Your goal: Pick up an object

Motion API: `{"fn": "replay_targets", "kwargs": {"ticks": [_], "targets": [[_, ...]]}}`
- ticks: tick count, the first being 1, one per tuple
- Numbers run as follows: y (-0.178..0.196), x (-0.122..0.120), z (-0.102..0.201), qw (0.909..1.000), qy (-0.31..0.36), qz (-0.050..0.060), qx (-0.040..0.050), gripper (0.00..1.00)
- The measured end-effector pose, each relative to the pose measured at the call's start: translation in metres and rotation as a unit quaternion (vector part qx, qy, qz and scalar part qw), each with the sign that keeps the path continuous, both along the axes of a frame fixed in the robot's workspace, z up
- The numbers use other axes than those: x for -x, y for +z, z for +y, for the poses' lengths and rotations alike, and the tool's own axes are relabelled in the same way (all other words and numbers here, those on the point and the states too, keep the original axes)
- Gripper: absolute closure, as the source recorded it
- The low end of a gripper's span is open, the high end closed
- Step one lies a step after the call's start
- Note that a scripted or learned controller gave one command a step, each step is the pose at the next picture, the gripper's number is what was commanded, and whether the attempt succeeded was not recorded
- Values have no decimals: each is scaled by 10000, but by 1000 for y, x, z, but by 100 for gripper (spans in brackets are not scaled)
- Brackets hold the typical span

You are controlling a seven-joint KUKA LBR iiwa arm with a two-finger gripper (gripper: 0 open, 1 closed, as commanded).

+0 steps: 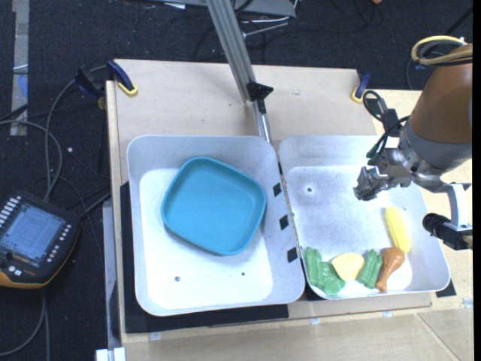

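Note:
My gripper (366,186) hangs over the right bin (331,156), above its speckled floor near the middle right, with nothing seen between its fingers. Below it and to the right lies a yellow banana-like piece (397,228). Along the bin's front edge sit a green piece (322,270), a pale yellow piece (348,265), a second green piece (370,267) and a brown drumstick (390,264). The left bin (150,277) holds a blue square plate (215,204).
The arm's orange band (445,100) and grey wrist come in from the right above the right bin. A slanted metal pole (233,40) rises from the bench's back middle. Clamps (124,81) hold the board's back corners. A handheld pendant (34,239) lies left of the bench.

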State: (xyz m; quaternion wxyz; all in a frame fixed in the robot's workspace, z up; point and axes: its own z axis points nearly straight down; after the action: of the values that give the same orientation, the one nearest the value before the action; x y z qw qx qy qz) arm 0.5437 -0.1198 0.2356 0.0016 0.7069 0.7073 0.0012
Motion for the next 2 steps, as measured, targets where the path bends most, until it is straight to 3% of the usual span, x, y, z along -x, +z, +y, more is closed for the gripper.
{"fn": "replay_targets", "kwargs": {"ticks": [2], "targets": [[1, -2, 99, 10000, 17, 24, -7, 100]]}}
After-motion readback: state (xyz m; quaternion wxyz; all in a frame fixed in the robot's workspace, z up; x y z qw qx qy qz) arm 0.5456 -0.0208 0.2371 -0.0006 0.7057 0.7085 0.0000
